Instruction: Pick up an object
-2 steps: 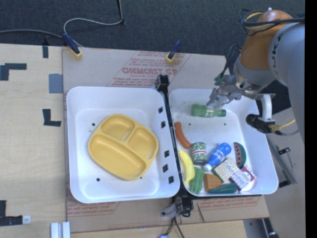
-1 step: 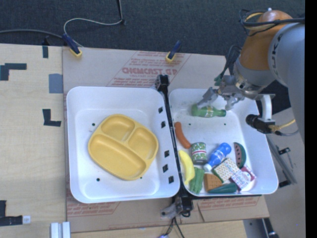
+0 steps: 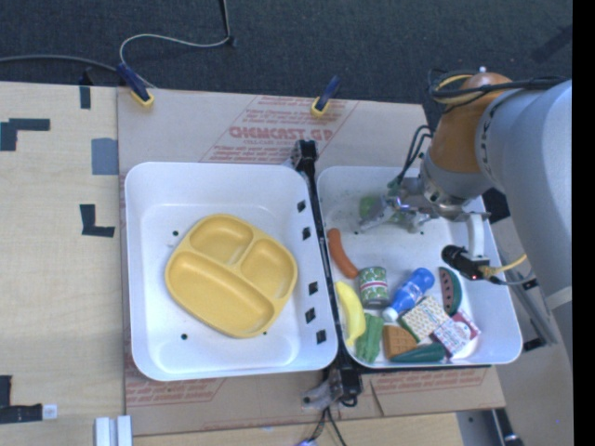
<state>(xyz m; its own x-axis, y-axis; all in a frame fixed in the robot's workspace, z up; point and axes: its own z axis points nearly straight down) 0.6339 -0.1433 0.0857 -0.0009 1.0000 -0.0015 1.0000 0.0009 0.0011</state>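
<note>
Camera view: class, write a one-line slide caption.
The gripper hangs over the right bin of toy food; the yellow divided plate lies in the left bin.

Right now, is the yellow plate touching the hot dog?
Apart. The camera view shows the yellow plate in the left bin; the hot dog lies in the right bin.
</note>
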